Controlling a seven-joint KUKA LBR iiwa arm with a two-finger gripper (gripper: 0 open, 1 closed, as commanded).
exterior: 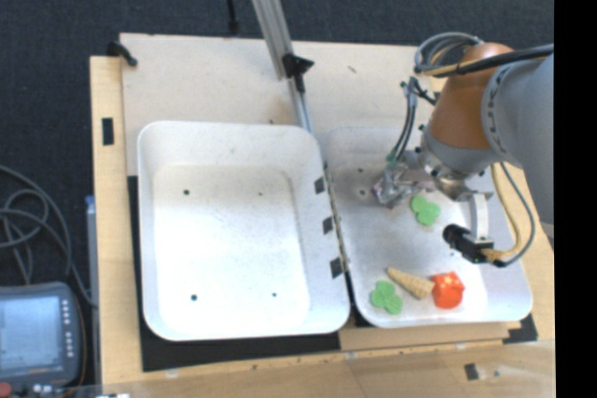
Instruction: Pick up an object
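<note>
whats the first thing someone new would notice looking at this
The grey arm with its orange band reaches in from the right and hangs low over the right bin, its gripper close beside a green piece. Near that bin's front edge lie a red piece, a tan cone and a second green piece. The left bin is the broad white shape beside it.

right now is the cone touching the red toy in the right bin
Touching: the camera view shows the cone's wide end meeting the red toy with no white bin floor between them.
</note>
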